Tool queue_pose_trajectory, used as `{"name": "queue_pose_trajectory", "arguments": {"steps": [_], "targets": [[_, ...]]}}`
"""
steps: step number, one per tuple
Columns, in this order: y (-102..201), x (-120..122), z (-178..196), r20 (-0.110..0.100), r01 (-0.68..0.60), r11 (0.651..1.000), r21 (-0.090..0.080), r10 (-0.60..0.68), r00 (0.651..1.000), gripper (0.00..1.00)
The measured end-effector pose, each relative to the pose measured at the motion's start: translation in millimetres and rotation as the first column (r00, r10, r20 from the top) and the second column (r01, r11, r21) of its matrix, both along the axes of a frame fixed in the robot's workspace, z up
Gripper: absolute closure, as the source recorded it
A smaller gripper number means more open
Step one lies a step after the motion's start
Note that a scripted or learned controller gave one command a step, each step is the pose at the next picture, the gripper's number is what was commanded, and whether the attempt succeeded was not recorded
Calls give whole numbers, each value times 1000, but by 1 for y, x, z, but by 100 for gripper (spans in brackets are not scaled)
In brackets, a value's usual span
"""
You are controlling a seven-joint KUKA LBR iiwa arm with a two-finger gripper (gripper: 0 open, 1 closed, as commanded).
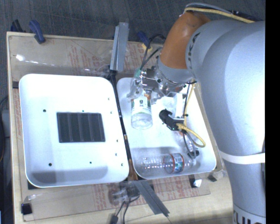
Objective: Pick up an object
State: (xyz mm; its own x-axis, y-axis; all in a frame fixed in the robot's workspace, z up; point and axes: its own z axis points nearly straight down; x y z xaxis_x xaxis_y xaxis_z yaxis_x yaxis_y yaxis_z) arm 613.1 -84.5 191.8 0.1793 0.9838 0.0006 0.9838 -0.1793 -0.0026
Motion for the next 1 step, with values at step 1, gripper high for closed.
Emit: {"name": "queue_pose_trajectory", "arguments": {"steps": [1], "targets": [[-92,44,78,2,-160,987,-1,160,987,100]]}}
